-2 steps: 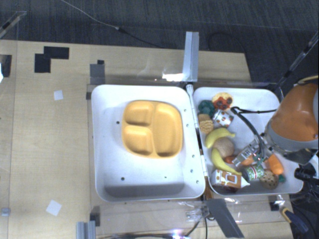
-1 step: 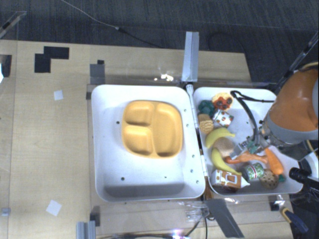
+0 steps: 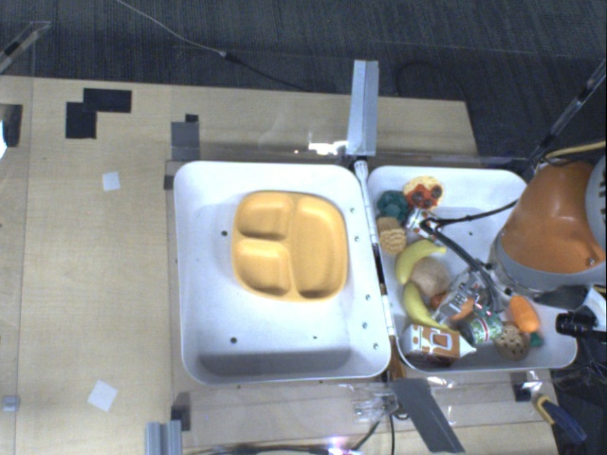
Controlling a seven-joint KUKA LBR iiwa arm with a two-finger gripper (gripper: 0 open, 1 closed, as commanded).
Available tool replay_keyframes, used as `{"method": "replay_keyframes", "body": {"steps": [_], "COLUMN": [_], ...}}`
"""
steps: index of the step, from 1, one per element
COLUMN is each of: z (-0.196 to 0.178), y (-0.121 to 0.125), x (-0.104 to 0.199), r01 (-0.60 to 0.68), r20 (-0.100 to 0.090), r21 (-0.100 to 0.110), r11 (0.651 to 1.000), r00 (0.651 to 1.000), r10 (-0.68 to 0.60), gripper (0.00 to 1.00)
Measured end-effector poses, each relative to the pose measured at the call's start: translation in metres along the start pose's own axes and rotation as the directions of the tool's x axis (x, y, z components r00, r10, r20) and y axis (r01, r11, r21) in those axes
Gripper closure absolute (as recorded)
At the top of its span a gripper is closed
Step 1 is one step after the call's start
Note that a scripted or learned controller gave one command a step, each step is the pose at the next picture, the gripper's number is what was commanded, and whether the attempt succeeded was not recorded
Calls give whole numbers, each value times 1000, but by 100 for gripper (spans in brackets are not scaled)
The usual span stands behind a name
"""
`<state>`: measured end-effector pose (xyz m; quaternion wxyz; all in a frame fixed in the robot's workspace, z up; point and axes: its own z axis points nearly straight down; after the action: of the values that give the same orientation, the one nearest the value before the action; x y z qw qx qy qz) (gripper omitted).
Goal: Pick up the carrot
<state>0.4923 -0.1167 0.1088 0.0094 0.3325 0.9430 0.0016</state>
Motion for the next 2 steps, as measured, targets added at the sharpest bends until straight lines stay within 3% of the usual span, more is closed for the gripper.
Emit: {"method": "replay_keyframes", "body": {"steps": [1,2], "z": [6,-37], "y": [-28,2], "x": [-34,4], "r01": [-67,-39], "r20": [23,-7], "r21": [-16,3], "r11": [998,999], "r00": [997,999], "r10": [68,39], "gripper": [100,100]}}
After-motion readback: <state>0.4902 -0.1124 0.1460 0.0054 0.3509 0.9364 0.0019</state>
